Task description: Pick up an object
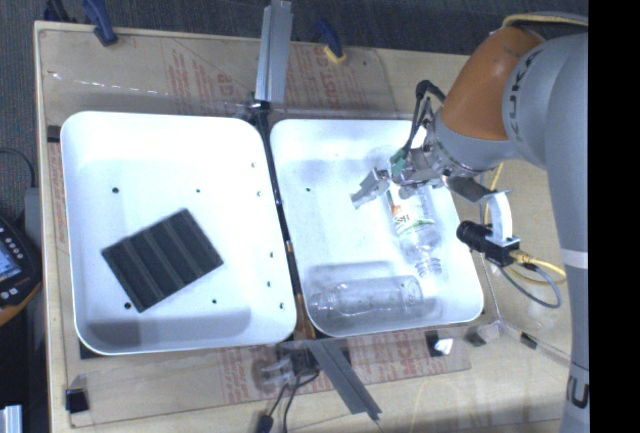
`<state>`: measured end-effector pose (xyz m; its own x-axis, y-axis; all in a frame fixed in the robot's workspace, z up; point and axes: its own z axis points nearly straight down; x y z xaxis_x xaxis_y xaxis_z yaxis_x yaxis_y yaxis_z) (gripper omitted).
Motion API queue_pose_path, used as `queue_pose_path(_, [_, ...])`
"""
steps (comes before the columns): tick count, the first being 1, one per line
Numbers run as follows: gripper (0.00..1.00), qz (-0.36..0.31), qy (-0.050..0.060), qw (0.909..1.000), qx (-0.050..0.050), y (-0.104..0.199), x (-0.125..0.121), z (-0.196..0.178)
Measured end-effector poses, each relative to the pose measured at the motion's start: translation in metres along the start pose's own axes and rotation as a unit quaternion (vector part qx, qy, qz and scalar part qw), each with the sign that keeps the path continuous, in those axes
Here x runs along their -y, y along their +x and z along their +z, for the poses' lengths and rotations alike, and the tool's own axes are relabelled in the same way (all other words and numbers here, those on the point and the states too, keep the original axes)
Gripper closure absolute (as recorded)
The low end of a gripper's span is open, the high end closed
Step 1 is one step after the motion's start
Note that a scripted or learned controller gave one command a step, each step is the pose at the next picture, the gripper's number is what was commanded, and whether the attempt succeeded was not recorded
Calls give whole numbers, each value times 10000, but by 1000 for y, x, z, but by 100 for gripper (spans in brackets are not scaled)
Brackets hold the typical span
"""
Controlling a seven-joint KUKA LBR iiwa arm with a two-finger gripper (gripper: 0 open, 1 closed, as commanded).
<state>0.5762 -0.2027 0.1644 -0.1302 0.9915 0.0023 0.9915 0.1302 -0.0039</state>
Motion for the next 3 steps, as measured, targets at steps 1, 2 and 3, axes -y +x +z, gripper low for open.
queue_pose_path(1, [0,-422,-1,9991,-6,-8,-30,74])
queue_pose_path(2, [100,-447,-3,9990,-4,-7,-32,63])
queue_pose_path(3, [0,-448,-2,9990,-5,-7,-32,63])
